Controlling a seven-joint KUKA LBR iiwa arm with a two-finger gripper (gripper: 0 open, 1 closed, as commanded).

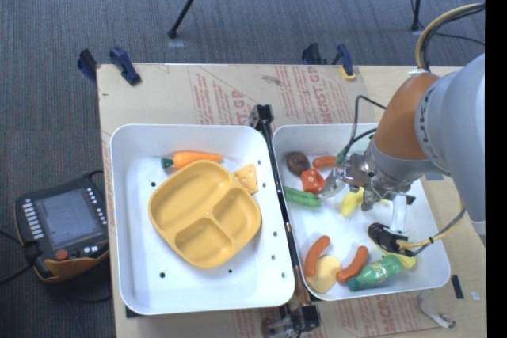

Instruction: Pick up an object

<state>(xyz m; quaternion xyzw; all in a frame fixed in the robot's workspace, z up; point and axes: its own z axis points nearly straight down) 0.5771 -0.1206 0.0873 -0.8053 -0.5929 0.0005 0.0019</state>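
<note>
My gripper (350,192) hangs low over the upper middle of the right bin (432,206), open. One finger (330,184) is beside a red piece (312,180); the other (370,199) stands to the right. A small yellow piece (349,204) lies between the fingers, not pinched. Around it are a green bean pod (302,197), a brown round piece (298,162) and a small red-orange piece (324,162). Toward the front lie two red sausages (317,252) (352,263), a pale yellow fruit (324,273) and a green bottle (375,271).
The left bin (131,249) holds a yellow divided plate (204,211), a carrot (194,158) and a cheese wedge (247,178). A ridge (279,194) separates the bins. Blue clamps (124,63) sit at the bench's far edge. A teach pendant (59,225) lies off the bench, left.
</note>
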